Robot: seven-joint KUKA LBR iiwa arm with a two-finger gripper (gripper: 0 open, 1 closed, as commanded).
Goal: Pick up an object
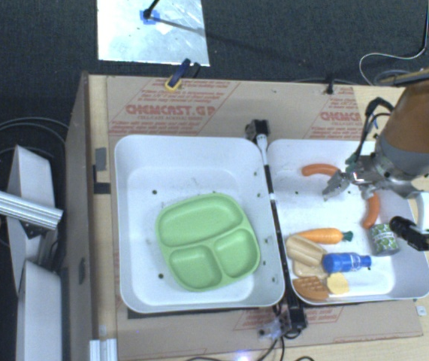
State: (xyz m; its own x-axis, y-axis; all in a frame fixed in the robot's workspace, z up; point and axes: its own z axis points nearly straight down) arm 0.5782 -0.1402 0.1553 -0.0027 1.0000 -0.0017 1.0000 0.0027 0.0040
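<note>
While my gripper hovers over the right bin, fingers apart and holding nothing, no pick is made yet; the sausage lies nearest.

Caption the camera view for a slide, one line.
KUKA arm's gripper hovers over the right bin among toy foods near a sausage; a green divided plate sits in the left bin.

We see a brown tabletop printed with red lettering, and two shallow white bins sitting directly on it, side by side and touching along their inner edges. The left bin and the right bin cover most of the surface. A small yellow and blue clip sits at the tabletop's far edge.
</note>
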